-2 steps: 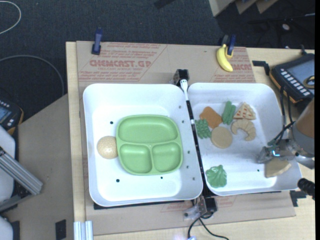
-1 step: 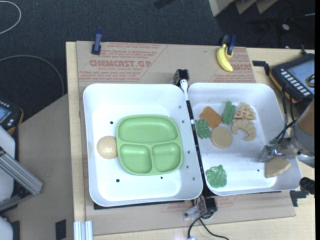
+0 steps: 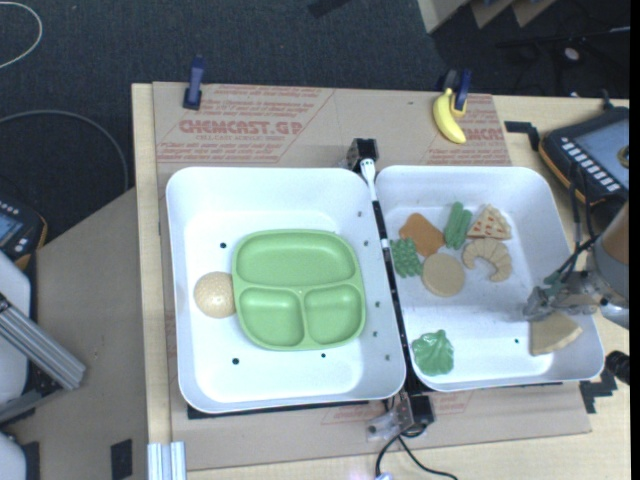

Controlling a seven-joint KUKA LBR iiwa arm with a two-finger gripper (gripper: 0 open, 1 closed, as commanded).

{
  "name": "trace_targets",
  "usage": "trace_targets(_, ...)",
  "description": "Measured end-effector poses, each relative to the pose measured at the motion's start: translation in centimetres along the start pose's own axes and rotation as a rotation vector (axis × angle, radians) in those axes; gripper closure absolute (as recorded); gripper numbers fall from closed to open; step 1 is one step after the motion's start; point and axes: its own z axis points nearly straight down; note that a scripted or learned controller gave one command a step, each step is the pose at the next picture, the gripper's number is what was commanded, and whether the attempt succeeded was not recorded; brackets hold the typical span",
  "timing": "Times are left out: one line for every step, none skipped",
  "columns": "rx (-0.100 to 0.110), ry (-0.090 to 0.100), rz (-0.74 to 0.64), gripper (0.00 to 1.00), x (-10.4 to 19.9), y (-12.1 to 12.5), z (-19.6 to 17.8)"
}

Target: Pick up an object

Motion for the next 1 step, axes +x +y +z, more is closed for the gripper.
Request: trace_targets(-0.001, 0.000, 0.000, 1.00, -0.01, 0.02, -1.73)
